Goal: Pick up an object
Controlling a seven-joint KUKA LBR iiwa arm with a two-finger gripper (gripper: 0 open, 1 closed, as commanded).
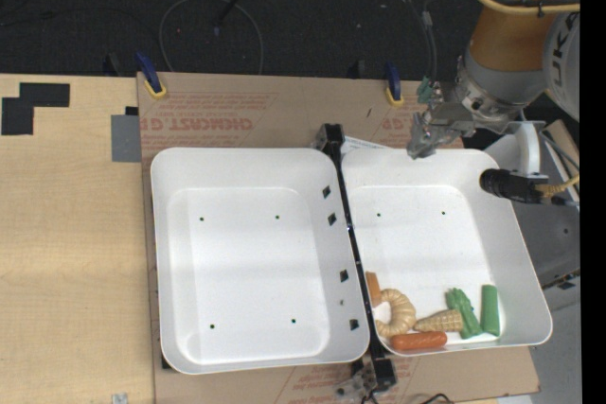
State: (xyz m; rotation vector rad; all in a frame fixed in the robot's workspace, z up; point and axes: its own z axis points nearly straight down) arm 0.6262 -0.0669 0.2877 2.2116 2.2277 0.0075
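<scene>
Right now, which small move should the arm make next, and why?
Probably carry the pincer toward the near end of the right bin. It hangs over the bin's far rim, while the toys, such as the green stick, lie clustered at the near edge.

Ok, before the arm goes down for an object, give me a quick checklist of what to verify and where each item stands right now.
1. Objects available in the right bin: ok, a cluster lies at its near edge, including a green stick and a red sausage-shaped piece.
2. gripper above a target: not ok, it sits over the bin's far rim, away from the cluster.
3. Gripper carrying nothing: cannot tell.
4. Target separated from neighbours: not ok, the pieces are bunched together.
5. Descent path free: ok, bare bin floor lies between.
</scene>
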